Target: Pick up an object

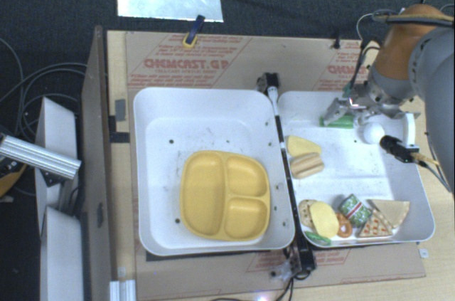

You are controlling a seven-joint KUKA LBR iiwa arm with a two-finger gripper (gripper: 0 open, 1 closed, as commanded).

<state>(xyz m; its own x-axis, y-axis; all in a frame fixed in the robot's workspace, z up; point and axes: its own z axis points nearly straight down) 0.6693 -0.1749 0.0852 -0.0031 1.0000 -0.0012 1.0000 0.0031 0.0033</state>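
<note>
divided tray (226,194) in left bin (153,122); toy food (353,215) in right bin (419,210).

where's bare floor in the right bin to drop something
Bare floor in the right white bin: the middle, between the tan toy bread pieces and the far wall. Crowded: the near edge's toy food cluster, and the back by the gripper and green block.

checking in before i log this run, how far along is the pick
Early stage. Done: the arm has reached over the right bin, its gripper low at the far edge by a green object. In hand: nothing visibly lifted. Left: grasp and raise something; the toy food lies on the bin floor, and the yellow tray sits in the left bin.
</note>
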